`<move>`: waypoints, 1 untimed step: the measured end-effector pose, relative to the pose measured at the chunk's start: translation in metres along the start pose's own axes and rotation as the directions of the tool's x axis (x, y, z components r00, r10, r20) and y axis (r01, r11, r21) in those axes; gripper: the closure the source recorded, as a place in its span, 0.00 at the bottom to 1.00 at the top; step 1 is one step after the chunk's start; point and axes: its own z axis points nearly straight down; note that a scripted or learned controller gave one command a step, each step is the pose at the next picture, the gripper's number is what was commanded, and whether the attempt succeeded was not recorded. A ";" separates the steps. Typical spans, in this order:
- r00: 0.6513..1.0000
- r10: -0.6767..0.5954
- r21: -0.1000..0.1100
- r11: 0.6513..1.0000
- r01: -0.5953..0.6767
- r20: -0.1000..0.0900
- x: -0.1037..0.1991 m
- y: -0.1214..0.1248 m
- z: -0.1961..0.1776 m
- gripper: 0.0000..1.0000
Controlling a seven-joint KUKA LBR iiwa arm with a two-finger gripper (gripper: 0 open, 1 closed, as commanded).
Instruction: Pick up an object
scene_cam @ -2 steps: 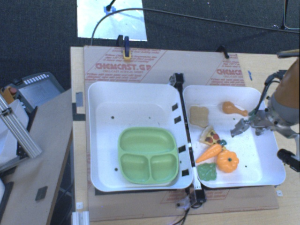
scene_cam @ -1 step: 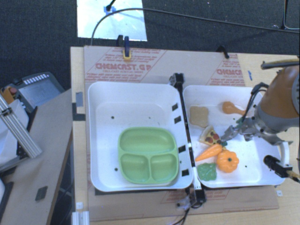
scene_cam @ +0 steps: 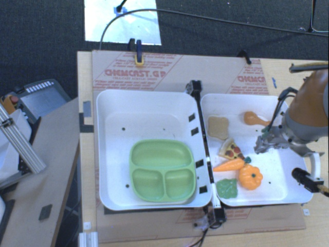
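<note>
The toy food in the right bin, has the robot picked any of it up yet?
Not yet, it seems. The carrot, pizza slice, pumpkin and bread all lie on the bin floor. The pincer sits low beside the pizza slice; a grasp and lift remain.

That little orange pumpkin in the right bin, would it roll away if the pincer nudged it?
Probably a bit. The pumpkin looks round and smooth, so a nudge could roll it, though the carrot and green piece close beside it might stop it. It looks like a plastic toy, so likely light and stiff.
</note>
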 end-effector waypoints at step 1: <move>1.000 -0.001 -0.003 1.000 0.001 0.000 -0.001 -0.003 -0.045 1.00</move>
